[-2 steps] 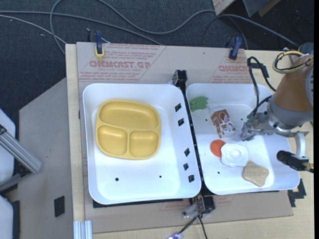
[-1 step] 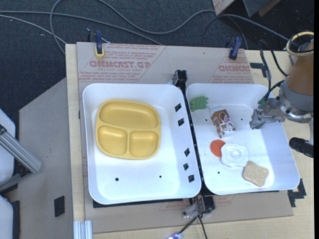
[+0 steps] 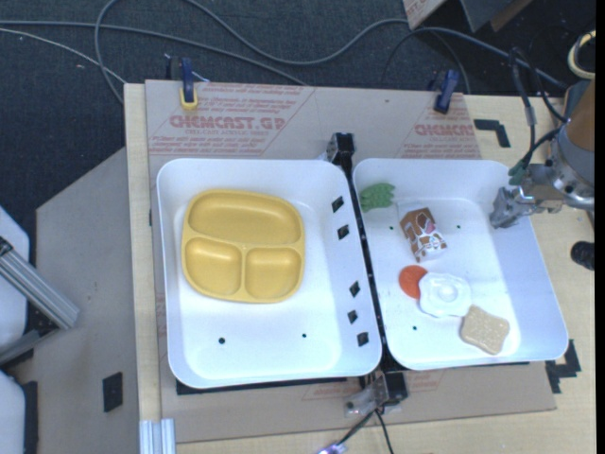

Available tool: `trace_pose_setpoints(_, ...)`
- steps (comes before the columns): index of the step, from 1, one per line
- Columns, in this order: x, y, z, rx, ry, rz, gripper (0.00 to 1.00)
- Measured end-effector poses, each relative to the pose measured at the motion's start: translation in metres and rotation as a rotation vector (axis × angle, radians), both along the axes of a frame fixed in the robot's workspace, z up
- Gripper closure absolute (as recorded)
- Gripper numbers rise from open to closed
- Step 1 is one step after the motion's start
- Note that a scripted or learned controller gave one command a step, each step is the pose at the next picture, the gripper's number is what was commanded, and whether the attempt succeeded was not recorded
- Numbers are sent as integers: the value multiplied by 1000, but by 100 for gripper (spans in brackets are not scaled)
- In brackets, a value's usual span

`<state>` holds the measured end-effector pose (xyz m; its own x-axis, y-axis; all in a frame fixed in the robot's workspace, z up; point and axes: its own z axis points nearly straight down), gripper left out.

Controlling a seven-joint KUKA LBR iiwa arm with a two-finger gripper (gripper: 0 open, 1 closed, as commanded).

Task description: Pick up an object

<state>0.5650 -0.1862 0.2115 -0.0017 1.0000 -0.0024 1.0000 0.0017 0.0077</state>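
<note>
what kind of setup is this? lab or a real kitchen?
Most likely a lab grasping bench, not a kitchen. Two white bins sit clamped to a board with blue clamps, cables run across dark carpet, and the food is toys: a fried egg, a toast slice, and a yellow divided plate.

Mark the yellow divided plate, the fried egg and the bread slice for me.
yellow divided plate (image 3: 244, 244), camera view, centre ridge.
fried egg (image 3: 444, 294), camera view, white middle.
bread slice (image 3: 485, 329), camera view, top face.
</note>
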Motion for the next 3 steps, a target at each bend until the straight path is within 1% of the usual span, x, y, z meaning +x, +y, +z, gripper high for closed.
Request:
trace_pose_setpoints(1,-13,49,13,6,9,4,100)
trace_pose_setpoints(2,-24,94,7,6,11,3,100)
trace_pose_setpoints(3,-34,155,4,7,11,5,100)
